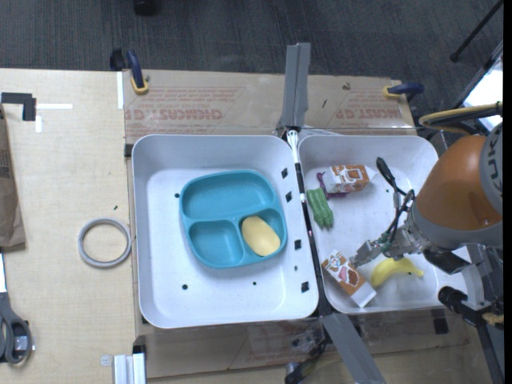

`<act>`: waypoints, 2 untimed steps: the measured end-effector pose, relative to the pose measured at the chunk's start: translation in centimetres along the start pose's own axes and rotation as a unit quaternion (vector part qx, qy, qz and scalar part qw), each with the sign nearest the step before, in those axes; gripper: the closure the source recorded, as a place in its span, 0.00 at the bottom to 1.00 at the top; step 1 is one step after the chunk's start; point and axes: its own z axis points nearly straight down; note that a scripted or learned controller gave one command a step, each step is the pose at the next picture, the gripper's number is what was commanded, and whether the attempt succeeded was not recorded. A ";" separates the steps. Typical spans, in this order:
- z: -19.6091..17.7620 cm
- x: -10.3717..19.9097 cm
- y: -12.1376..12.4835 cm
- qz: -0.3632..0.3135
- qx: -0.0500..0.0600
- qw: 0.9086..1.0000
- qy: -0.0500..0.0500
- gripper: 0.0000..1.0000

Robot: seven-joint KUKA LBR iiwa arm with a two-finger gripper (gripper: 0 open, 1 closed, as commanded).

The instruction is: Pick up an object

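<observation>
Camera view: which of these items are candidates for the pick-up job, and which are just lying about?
Candidates, in the right bin under the gripper:
- banana
- green vegetable
- upper snack box
- lower snack box

Lying about:
- blue divided tray holding a yellow lemon-like object, in the left bin
- tape ring on the bench
- scissors at the bench edge

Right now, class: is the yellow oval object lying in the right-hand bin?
No. The yellow oval object lies in a compartment of the blue divided tray, which sits in the left bin.
</observation>
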 end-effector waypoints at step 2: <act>-9.7 3.5 1.7 -0.219 0.003 0.976 0.005 0.00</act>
